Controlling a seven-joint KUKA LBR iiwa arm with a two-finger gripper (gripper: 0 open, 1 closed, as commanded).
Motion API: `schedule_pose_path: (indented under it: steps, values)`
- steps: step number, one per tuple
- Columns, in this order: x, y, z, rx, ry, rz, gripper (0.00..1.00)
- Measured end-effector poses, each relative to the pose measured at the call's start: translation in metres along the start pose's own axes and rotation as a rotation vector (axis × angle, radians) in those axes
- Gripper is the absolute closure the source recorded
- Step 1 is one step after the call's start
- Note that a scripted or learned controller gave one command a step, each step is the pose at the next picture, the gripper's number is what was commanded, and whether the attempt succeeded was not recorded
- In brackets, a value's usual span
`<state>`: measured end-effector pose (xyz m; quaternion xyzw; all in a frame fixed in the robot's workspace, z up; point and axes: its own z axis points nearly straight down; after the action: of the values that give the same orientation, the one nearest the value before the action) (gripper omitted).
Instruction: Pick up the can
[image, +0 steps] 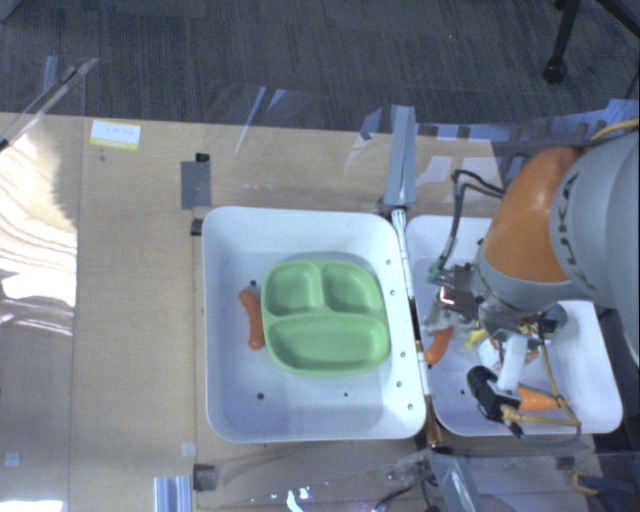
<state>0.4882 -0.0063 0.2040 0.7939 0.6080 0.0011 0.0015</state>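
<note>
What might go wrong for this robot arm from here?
1. The arm covers much of the right bin, so from this camera nobody can check what it closes on; a miss might pass unnoticed.
2. An orange piece lies by that bin's left wall, close beside the arm; it may get grabbed or knocked instead of the can.

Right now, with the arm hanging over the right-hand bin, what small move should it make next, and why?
Probably a short lift straight up. The arm hangs low over the right bin, hiding much of its floor. Beside it lies an orange piece; the left bin holds a green plate. Rising would uncover what lies beneath before any grab.
</note>
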Motion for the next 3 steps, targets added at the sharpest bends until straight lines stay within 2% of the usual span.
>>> schedule_pose_path:
  steps: [1,2,3]
  values:
    - [0.07,-0.012,0.02,0.002,-0.001,0.511,1.0]
    - [0.055,0.068,-0.077,-0.003,0.001,0.115,1.0]
    - [0.122,0.07,-0.04,0.002,-0.001,0.109,1.0]
